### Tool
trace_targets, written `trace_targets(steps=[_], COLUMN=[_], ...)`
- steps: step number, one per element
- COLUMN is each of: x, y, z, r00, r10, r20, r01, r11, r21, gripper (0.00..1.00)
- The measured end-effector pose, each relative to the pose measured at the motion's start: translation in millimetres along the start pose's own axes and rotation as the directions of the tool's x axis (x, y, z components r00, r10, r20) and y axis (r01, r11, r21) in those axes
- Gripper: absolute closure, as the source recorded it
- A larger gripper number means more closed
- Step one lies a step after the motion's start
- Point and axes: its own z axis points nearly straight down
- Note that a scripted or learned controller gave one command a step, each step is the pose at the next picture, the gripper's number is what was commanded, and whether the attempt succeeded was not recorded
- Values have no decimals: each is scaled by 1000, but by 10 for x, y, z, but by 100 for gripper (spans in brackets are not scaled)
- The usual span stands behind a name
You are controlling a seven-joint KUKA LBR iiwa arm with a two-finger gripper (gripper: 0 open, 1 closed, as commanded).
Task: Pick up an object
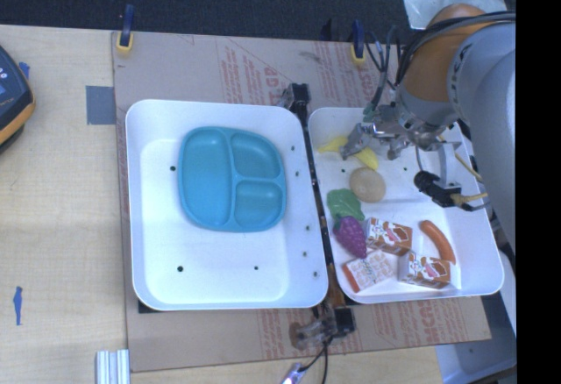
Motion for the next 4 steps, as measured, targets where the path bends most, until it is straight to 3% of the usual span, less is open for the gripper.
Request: trace_targets(steps=[1,2,3,4], x=[217,-89,-92,497], y=[3,7,-18,-186], z=[-2,-6,-97,-1011], r00=[1000,1000,1000,1000], r10=[-2,2,-2,0], r20=[0,2,-1,0], r01=[2,-2,2,0], r11=[1000,1000,1000,1000], r21=[-1,-6,11,-6], gripper=[0,0,100,100])
